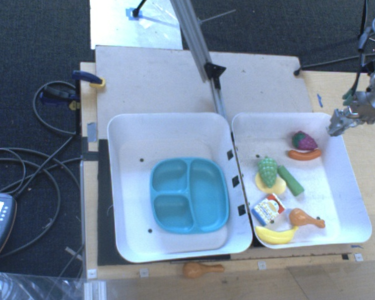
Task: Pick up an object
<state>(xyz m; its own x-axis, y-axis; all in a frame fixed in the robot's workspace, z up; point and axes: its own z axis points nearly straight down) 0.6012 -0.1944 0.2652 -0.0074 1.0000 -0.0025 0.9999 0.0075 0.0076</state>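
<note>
The right bin (356, 192) holds several toy foods: a purple-pink berry (304, 140), an orange hot dog (304, 155), green grapes (267, 170) on a yellow piece, a green cucumber (290, 180), a small snack box (268, 209), a drumstick (305, 218) and a banana (275, 234). My gripper (337, 125) hangs at the right edge of the view, over the bin's upper right rim, to the right of and a little above the berry. Nothing shows between its fingers.
The left bin (128, 142) carries a blue divided plate (189, 194). A slanted metal pole (197, 36) crosses the bench behind the bins. An orange toy piece (202, 269) lies on the bench in front of the bins. Cables lie at the left.
</note>
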